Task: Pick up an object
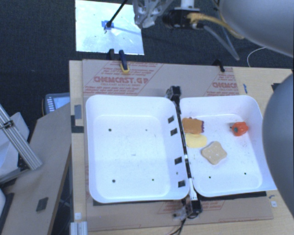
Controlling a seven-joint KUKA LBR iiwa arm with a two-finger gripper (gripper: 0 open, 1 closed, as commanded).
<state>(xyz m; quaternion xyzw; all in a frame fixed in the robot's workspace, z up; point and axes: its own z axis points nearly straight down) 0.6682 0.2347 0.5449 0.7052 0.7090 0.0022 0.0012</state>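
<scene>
The right bin [255, 108] holds several small items. An orange-brown piece with a purple edge [193, 125] lies near the bin's left wall, and a flat yellow piece [196, 141] lies just below it. A tan toast-shaped piece [214, 153] sits toward the middle. A small red-orange object with a green tip [238, 129] rests further right. My gripper [148, 13] hangs high at the top of the view, beyond the bench's far edge and well away from both bins. The grey arm crosses the top right corner and the right side.
The left bin [133, 151] sits beside the right one, joined by black clips along the divider. A shiny metal plate [108, 27] lies on the dark floor behind the bench. A yellow clamp [124, 68] grips the far edge. An aluminium bar [18, 142] leans at left.
</scene>
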